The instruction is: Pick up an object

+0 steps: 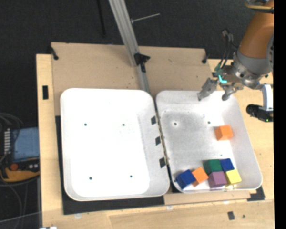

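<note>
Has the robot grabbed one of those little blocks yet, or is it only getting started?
Nothing looks grabbed yet. The gripper hangs open over the far end of the right bin with nothing between its fingers. The lone orange block and the cluster of blocks at the near end all lie in the bin. Reaching down, closing on one and lifting are all left.

I can see only part of the arm (257, 37); the rest is cut off at the right side of the view. The green block (212, 166) is partly hidden by the purple block (218, 178) in front of it. The yellow block (233, 176) covers the bottom of the blue block (227, 164) behind it. The metal pole (126, 30) runs out of the top of the view, so I cannot see its end. On the left, the cables (5, 123) and the blue thing (25, 144) beside them are blurry, and I cannot tell what that thing is.
</note>
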Robot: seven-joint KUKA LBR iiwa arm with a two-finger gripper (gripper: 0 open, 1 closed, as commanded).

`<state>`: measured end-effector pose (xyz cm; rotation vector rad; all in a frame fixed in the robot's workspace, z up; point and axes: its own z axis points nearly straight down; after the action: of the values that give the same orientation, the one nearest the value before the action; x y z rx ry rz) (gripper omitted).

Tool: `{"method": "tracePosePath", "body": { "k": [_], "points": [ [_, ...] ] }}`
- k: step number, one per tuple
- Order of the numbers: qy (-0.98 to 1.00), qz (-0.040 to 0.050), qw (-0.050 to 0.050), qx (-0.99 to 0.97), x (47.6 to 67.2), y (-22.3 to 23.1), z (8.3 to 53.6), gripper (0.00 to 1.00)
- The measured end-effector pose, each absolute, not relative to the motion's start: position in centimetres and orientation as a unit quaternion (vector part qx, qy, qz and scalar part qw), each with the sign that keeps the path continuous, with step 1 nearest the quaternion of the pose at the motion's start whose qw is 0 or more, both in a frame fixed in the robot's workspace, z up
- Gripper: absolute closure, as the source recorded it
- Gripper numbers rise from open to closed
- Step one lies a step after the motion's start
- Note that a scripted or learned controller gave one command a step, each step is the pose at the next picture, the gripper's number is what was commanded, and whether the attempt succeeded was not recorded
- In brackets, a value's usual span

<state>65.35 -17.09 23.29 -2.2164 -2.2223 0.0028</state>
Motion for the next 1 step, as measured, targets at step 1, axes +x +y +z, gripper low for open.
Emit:
{"method": "tracePosePath", "body": {
  "k": [1],
  "points": [
    [-0.709, 0.0011, -0.001, -0.705, 65.42, -17.18, 23.57, 0.00]
  ]
}}
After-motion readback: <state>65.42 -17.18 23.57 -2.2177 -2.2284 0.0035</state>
